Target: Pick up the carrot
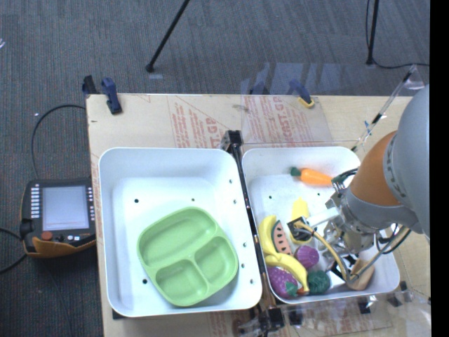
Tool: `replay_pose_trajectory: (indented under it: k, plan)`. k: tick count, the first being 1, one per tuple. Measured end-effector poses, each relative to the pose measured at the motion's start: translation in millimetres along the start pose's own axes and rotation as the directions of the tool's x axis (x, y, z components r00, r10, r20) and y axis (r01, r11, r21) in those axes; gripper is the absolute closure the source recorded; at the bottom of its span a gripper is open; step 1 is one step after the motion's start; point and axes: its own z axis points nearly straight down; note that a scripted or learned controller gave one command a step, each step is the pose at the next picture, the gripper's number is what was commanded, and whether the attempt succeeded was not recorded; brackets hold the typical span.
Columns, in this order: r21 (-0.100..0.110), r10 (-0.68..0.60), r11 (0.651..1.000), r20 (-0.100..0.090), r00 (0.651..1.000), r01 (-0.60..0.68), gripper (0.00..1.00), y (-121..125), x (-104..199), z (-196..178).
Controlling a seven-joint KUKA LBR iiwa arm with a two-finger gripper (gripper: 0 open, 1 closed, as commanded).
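The carrot [313, 177], orange with a green top, lies near the far wall of the right bin [280, 157], with its green end pointing left. My gripper [330, 248] hangs low over the near half of that bin, above a pile of toy food. It is well in front of the carrot and slightly to its right, and not touching it. The arm's orange band [372, 180] sits just right of the carrot. Cables and the wrist body hide the fingertips.
The right bin also holds a banana [269, 234], a watermelon slice [282, 236], purple grapes [284, 281], a green broccoli piece [319, 281] and a yellow piece [300, 209]. A green divided plate [188, 255] lies in the left bin [126, 167].
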Motion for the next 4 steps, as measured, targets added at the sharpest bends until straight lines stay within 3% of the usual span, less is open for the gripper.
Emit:
replay_pose_trajectory:
  k: [1, 2, 3, 4]
  plan:
    - [-0.009, -0.016, 1.000, -0.015, 1.000, 0.016, 1.00, -90, -15, -118]
    - [-0.009, -0.006, 1.000, -0.005, 1.000, 0.005, 1.00, -57, -7, -29]
    - [-0.010, -0.030, 0.999, -0.015, 0.999, 0.030, 1.00, -120, -10, -146]
    - [-0.005, -0.028, 1.000, 0.002, 1.000, 0.028, 1.00, -120, -12, -149]
